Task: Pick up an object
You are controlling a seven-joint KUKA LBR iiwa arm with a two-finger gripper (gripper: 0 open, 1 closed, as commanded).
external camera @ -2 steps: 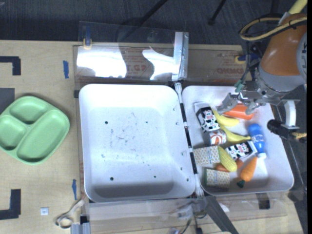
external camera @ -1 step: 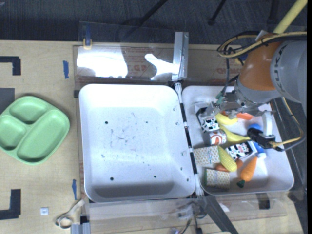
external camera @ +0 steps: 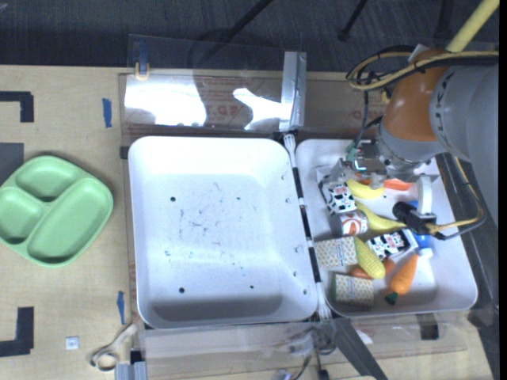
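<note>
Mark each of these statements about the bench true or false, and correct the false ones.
1. The toy carrot lies in the right bin. True.
2. The left bin is piled with toys. False: the toys are in the right bin.
3. The green divided plate sits outside both bins. True.
4. The tool hangs over the green plate. False: it is over the right bin's far end.

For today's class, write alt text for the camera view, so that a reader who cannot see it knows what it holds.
A grey robot arm with an orange band reaches from the right over the right white bin, which is crowded with toy food, among them a banana, a carrot and a corn cob. The left white bin sits beside it, and a green divided plate lies on the bench further left.
</note>
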